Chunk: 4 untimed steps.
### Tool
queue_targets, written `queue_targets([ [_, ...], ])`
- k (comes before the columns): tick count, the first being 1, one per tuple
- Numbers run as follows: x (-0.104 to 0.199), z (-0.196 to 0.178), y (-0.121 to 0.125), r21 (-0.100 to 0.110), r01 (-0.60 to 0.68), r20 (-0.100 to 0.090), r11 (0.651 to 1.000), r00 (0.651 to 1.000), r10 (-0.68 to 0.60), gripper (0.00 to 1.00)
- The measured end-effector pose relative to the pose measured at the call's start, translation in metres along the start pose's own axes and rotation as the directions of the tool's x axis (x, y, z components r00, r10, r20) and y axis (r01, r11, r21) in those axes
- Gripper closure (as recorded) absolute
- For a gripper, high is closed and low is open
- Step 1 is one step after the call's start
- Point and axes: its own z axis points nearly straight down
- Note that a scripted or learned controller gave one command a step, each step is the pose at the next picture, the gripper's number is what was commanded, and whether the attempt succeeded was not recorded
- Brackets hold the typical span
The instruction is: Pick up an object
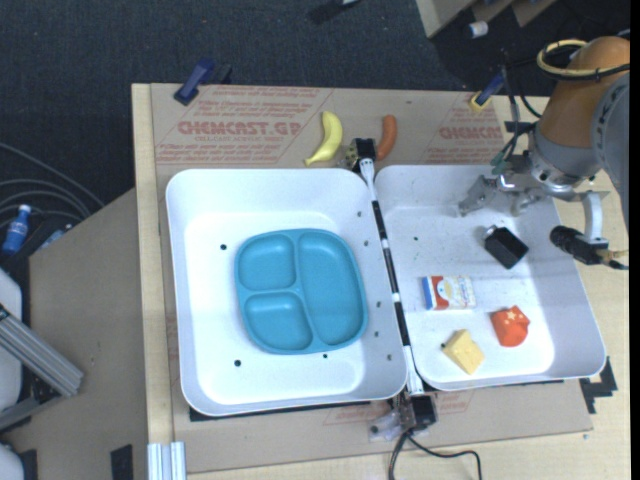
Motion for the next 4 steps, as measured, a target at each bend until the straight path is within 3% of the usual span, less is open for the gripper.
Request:
queue_targets([
  [1,0.01,0.0,0.0,0.002,0.001,-0.001,1.0,1.0,-0.001,0.0],
  [2,0.01,-0.011,0.001,0.0,0.001,-0.001,1.0,1.0,-0.001,1.0],
  [3,0.01,-0.011,0.001,0.001,0.001,-0.001,1.0,1.0,-0.001,0.0],
  [4,-0.002,0.0,0.0,0.001,0.001,-0.002,1.0,1.0,-0.001,0.0],
])
